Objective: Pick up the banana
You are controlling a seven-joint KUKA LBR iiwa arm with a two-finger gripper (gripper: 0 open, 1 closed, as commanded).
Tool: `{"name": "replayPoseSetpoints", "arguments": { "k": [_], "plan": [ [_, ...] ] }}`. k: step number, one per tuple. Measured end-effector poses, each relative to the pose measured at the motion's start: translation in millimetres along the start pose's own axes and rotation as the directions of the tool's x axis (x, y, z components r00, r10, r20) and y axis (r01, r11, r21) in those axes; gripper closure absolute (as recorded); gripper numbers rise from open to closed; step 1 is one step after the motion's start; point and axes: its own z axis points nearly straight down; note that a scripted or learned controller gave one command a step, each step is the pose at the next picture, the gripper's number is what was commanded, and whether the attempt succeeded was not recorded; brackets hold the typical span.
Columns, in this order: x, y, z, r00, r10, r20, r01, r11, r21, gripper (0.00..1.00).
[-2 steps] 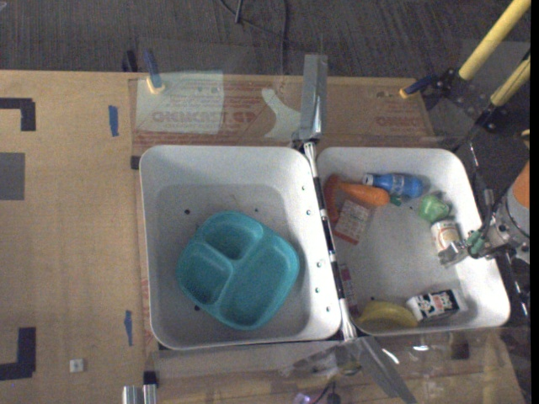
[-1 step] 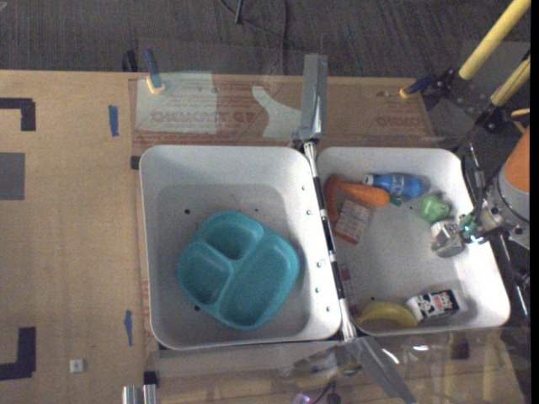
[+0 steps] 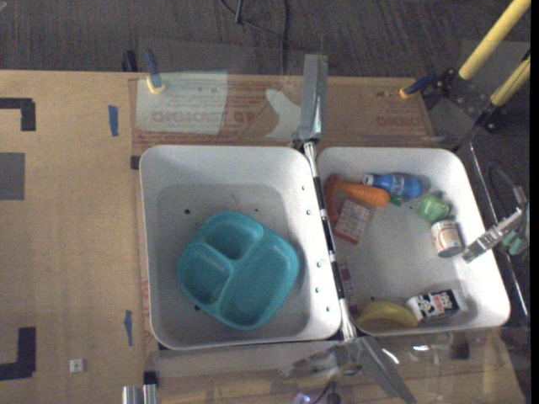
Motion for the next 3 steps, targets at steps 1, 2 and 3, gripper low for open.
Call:
{"name": "replayPoseSetpoints", "arguments": {
  "k": [1, 2, 3],
  "plan": [
    [-4.4, -2.9, -0.1, 0.964, 0.264, -0.001, -0.264, 0.964, 0.002, 1.00],
    [-2.5, -0.3, -2.8, 0.995, 0.102, -0.002, -0.102, 0.995, 0.002, 1.00],
    [-2.5, 0.0, -4.7, 0.999, 0.053, -0.001, -0.053, 0.999, 0.001, 1.00]
  ]
}}
